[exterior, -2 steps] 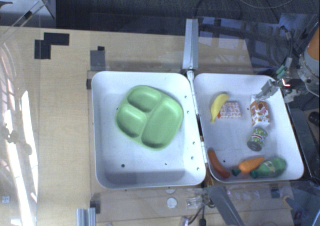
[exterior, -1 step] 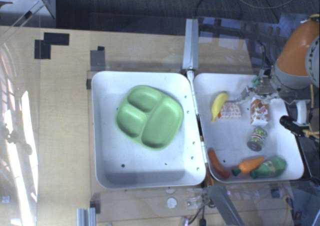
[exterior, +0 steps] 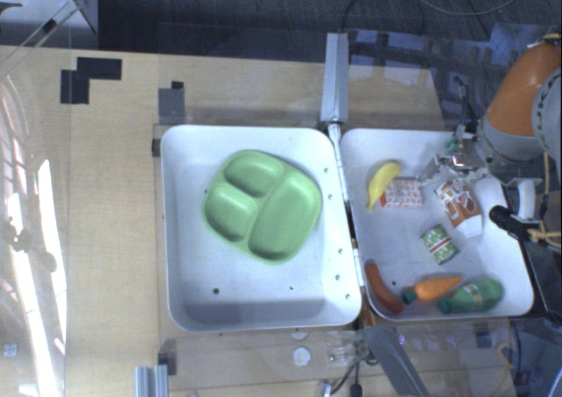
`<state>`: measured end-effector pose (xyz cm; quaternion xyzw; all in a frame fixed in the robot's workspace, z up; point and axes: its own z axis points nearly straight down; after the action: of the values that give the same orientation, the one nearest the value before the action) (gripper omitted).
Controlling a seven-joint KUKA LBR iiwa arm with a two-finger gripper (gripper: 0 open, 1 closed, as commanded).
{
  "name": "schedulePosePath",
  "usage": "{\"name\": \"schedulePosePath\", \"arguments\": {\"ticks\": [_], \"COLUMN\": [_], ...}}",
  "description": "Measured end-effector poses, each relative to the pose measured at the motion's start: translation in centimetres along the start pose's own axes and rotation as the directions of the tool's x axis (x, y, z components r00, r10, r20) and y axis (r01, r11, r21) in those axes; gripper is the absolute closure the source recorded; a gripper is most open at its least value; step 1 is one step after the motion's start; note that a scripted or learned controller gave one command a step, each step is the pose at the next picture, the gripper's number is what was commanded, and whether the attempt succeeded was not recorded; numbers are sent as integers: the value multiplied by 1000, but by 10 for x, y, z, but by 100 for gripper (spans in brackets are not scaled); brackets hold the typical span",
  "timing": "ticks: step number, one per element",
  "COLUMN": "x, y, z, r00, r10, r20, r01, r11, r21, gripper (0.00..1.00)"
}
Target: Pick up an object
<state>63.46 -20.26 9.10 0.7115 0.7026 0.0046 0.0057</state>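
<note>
white left bin holds a green divided plate. right bin holds banana, carrot, green bottle, juice carton, perhaps a sausage, small can. tool at its far edge; grip state unclear.
</note>
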Motion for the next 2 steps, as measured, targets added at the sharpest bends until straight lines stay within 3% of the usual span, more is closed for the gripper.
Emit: {"name": "schedulePosePath", "arguments": {"ticks": [1, 2], "x": [3, 3], "y": [-25, -21], "z": [2, -12], "r00": [999, 999], "r10": [39, 35], "r20": [1, 3], "r01": [-39, -35], "r11": [999, 999], "r21": [5, -6], "gripper": [0, 100]}}
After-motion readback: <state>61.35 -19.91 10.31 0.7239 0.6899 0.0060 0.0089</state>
